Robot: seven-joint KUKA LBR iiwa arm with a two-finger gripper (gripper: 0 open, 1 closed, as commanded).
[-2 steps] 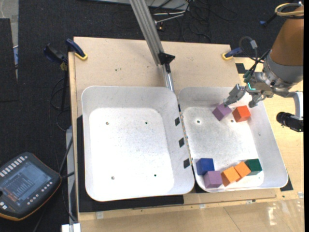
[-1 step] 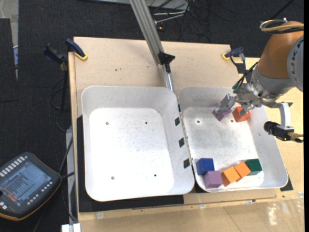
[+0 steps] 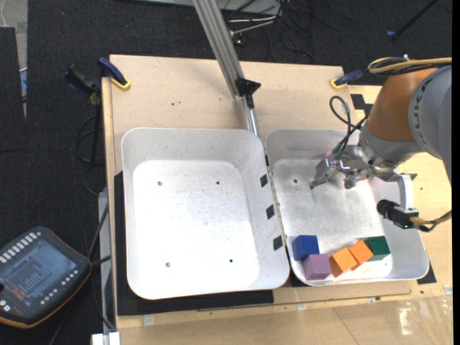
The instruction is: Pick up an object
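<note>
**Inspector A:** We note the gripper (image 3: 332,172) hanging over the upper middle of the right bin (image 3: 287,149), pointing toward the left bin (image 3: 144,149). Nothing sits between its fingers; whether they are spread or closed we cannot tell from this slanted view.

**Inspector B:** Agreed. And the things to be picked?

**Inspector A:** We count four blocks, all gathered along the right bin's near edge, toward the bench's (image 3: 180,85) front right corner: a blue block (image 3: 305,246), a purple block (image 3: 317,266) just beside it, an orange block (image 3: 344,258), and a green block (image 3: 376,248) at the far right end. Purple, orange and green look to be touching in a row.

**Inspector B:** Why so bunched?

**Inspector A:** We judge the bin's sloped wall has herded them into that edge. The gripper stands well apart from them, so no pick has begun.

**Inspector B:** How do they look for grasping?

**Inspector A:** Small, solid-coloured cubes with flat faces, lying at slightly different angles. The blue one has the freest sides; the crowded three leave little room for fingers, in our judgement.
</note>
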